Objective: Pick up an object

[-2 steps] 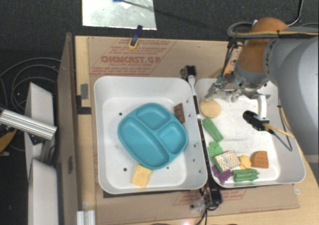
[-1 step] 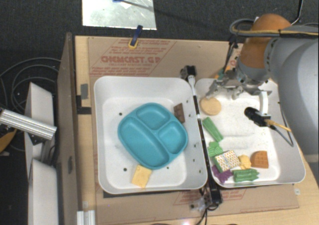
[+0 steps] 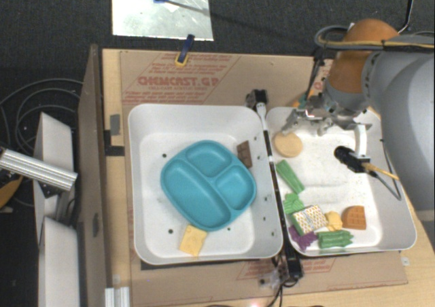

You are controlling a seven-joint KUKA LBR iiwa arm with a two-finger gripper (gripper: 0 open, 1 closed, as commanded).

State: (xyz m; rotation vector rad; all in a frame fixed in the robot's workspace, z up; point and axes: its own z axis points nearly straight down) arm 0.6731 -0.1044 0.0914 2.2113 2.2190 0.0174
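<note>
**Pincer over the far end of the right bin: one clear target is advised**

The pincer (image 3: pixel 309 121) is seen over the far end of the right bin (image 3: pixel 319 166), and nothing is visibly held in it. How far open it is cannot be told from this slant. The nearest object is a tan disc (image 3: pixel 288 145), which lies flat just beside the pincer and close to the wall shared with the left bin (image 3: pixel 153 129). It is judged the likeliest target. Because it is flat and near that wall, a centred, straight descent is called for, with the closing line kept parallel to the wall so that the rim is not struck. The other objects are crowded at the near end, among them a green stick (image 3: pixel 289 176), a patterned block (image 3: pixel 309 217) and a brown waffle-like piece (image 3: pixel 353 217). There, a grasp is best aimed at a piece with free space on two sides. The grasp is best counted as made only when the object is seen clear of the floor.
</note>
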